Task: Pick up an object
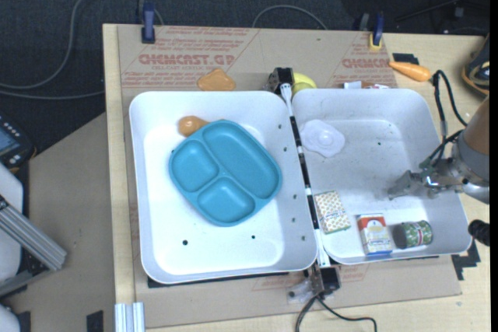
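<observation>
In the right bin point(389, 101) my gripper point(412, 179) hovers low over the bare floor near the right wall, open, with nothing between its fingers. Just in front of it lie a green can point(413, 234) on its side and a red and white box point(374, 235). A small patterned packet point(332, 211) rests further left, and a clear plastic lid point(322, 139) sits at the back left. The left bin point(156, 190) holds a blue divided plate point(225, 171) with an orange piece point(191, 124) behind it.
My arm comes in over the right bin's right wall. Outside the bins, on the board behind them, lie an orange item point(215, 80), a yellow item point(302, 82) and an orange carrot-like toy point(411, 71). A black cable point(442, 101) hangs near the arm.
</observation>
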